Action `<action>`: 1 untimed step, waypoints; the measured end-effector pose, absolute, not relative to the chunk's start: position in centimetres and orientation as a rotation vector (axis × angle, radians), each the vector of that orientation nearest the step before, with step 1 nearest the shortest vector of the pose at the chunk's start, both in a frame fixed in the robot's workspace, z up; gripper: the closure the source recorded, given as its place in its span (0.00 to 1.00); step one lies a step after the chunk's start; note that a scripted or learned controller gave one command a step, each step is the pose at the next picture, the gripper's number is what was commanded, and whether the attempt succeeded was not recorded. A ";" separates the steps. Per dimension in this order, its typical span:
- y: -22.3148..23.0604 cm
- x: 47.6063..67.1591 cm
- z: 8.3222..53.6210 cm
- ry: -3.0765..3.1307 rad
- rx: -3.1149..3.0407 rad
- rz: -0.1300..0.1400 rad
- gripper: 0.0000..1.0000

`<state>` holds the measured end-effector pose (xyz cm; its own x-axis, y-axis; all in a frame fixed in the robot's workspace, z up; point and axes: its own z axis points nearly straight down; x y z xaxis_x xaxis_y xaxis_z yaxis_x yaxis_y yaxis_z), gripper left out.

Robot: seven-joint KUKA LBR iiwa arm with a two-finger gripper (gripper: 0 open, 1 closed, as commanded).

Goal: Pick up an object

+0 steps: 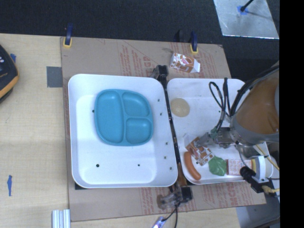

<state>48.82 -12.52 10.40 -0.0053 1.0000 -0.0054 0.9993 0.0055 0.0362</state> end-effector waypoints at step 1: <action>-10.5 54.1 10.4 2.212 2.205 0.016 0.00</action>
<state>54.06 -10.52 10.35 -0.0029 1.0000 -0.0057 0.9998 0.0030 0.0204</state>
